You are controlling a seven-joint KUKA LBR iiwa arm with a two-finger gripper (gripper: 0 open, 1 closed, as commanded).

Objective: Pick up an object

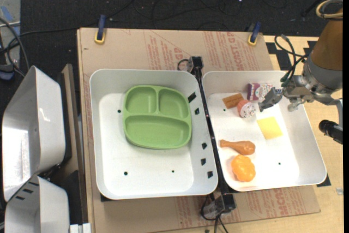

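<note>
Camera view. Gripper [271, 100]: poised low over the right bin [305, 172], evidently lining up a pick; nothing seen between its parts, and whether apart or together cannot be told.

Right bin holds the candidates: purple-white pack [258, 89], brown piece [233, 100], round pink-white item [247, 110], yellow block [270, 128], drumstick [238, 145], orange fruit [243, 168].

Left bin [109, 172]: green divided tray [157, 117].

Arm [330, 57] cut off at right edge, seemingly.
</note>
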